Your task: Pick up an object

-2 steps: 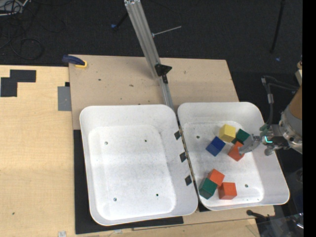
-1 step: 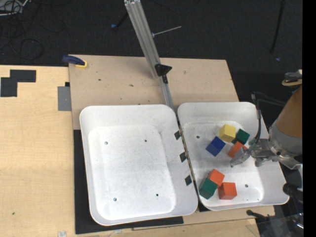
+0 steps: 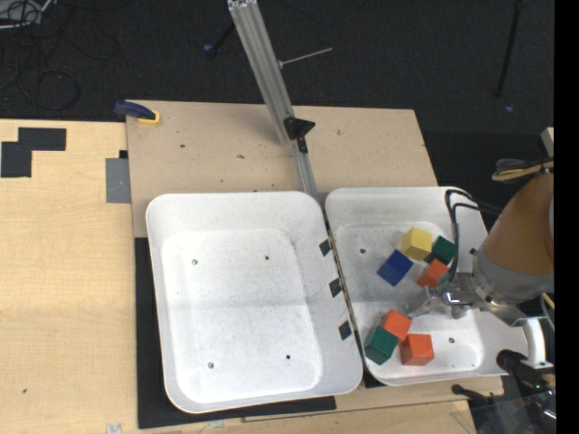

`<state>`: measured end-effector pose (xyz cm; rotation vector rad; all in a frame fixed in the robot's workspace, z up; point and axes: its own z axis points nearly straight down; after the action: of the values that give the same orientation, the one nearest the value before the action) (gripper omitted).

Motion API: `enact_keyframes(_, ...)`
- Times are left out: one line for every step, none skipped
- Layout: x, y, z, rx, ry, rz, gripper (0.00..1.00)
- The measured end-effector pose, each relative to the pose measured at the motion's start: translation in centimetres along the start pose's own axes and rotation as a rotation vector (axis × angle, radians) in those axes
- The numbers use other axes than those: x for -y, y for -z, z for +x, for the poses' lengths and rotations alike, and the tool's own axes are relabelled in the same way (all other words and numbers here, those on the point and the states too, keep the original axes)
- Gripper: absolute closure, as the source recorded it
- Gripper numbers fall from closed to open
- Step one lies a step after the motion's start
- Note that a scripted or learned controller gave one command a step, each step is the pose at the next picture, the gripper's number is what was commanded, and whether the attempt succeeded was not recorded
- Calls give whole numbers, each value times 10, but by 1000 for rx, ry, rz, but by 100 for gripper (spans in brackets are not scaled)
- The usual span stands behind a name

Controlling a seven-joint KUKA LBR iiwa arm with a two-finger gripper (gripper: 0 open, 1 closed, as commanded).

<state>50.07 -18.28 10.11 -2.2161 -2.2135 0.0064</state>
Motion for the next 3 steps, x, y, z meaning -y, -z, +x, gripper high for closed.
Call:
enact_keyframes(0,-9,0,2,-2,-7,0)
enact_keyframes(0,1,-1,0,-8,-6,100)
enact_keyframes(10,49,-2,4,-8,-11,100)
